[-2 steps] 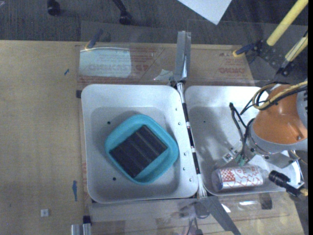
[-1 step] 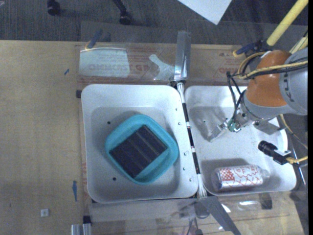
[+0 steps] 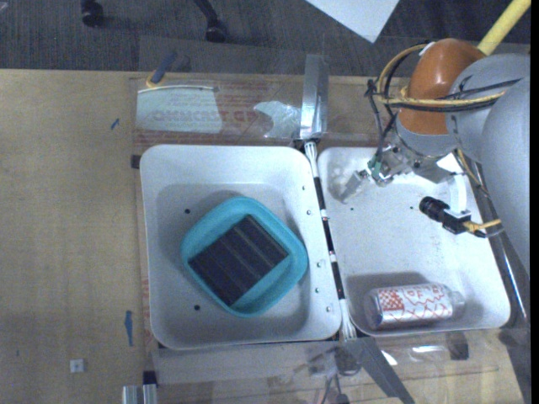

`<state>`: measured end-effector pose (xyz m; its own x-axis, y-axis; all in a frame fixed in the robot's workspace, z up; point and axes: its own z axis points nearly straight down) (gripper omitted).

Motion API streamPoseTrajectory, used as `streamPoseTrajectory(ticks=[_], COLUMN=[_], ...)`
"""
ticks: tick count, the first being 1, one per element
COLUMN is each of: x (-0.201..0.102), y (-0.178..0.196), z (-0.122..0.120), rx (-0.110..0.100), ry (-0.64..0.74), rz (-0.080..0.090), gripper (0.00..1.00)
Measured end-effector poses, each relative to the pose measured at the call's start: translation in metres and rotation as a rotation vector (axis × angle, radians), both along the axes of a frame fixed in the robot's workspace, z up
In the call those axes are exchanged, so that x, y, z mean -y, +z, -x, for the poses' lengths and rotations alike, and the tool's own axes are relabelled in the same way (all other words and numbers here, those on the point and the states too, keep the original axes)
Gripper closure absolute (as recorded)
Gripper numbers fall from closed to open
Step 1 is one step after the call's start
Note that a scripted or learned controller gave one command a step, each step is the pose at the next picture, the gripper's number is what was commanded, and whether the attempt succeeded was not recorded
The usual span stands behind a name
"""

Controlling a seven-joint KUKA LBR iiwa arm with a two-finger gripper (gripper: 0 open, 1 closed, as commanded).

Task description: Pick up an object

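White right bin [image 3: 472,251]: the gripper [image 3: 349,183] hangs at its far-left corner, finger state unclear. Approach step; the red-patterned can [image 3: 414,303] lies well nearer.

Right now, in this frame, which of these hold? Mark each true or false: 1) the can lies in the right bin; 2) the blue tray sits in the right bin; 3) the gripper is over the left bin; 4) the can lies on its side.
1) True: the can lies in the right bin.
2) False: the blue tray sits in the left bin.
3) False: the gripper is over the right bin's far left corner.
4) True.
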<state>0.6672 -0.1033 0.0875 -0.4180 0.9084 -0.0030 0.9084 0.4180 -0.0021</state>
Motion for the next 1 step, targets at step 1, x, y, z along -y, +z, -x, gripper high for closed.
streamPoseTrajectory(ticks=[1], x=[0.0858], y=[0.1691], z=[0.0697], rx=[0.005], ry=[-0.463], rz=[-0.001], gripper=[0.0])
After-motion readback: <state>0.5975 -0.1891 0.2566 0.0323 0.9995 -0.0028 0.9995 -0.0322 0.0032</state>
